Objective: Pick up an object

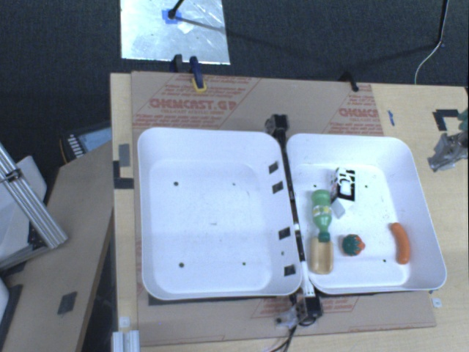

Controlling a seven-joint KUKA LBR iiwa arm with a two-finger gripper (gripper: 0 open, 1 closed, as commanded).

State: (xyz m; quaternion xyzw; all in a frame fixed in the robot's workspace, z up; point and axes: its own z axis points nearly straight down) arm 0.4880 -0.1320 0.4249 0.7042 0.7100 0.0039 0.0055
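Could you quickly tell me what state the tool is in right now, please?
Tool: at the right edge, outside the bins; open or closed cannot be told.

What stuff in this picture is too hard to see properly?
- Grey gripper, camera view: cut off by the right edge, blurred.
- Black-and-white printed packet: print too small to read.
- Small green-and-red round toy: too tiny to identify.
- Green-topped bottle: label unreadable.

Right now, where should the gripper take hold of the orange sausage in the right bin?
Grip the orange sausage across its middle, coming straight from above. It lies flat and long near the right bin wall, so close the fingers across its narrow width.
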